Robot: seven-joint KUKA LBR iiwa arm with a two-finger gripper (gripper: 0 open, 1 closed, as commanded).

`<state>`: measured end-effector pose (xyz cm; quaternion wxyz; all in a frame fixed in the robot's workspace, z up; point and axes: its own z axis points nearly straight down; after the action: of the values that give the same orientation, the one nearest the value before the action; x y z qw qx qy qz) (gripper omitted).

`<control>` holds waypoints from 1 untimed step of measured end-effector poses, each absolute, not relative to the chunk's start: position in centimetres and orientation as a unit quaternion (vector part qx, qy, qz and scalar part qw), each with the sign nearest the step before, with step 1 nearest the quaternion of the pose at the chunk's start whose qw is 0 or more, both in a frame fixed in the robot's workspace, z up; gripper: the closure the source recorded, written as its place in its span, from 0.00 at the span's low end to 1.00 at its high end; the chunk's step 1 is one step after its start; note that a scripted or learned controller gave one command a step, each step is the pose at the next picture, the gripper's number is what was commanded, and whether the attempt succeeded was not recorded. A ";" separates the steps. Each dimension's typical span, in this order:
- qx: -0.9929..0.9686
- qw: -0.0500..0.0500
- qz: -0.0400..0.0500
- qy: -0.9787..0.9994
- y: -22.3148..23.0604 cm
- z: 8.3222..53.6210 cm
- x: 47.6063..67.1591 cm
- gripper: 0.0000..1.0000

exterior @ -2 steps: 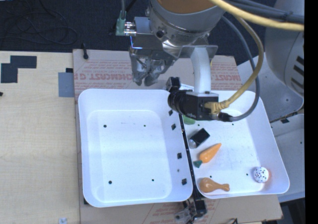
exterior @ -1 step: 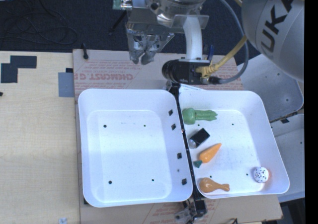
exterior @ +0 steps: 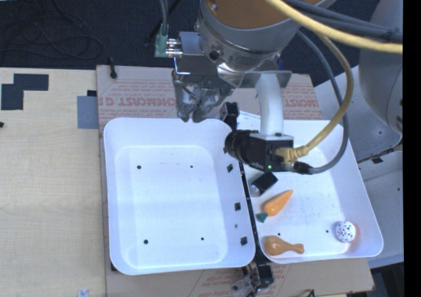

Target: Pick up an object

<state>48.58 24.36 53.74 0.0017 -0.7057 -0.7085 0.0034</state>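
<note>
Brown cardboard (exterior: 141, 100), print mirrored, unreadable

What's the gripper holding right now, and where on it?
Nothing visibly held. The gripper hangs above the left bin's far rim; the carrot, tan pear-shaped toy and spotted ball lie in the right bin.

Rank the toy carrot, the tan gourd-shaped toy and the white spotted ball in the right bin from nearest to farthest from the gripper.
From the gripper:
1. Toy carrot, in the right bin near the divider.
2. Tan gourd-shaped toy, at the front edge.
3. White spotted ball, front right corner.
</note>
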 end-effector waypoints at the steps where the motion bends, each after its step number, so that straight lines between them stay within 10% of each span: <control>1: -0.707 0.000 0.002 -0.707 24.4 53.7 51.3 1.00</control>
<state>51.29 24.40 53.67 0.0003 -0.7071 -0.7072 0.0020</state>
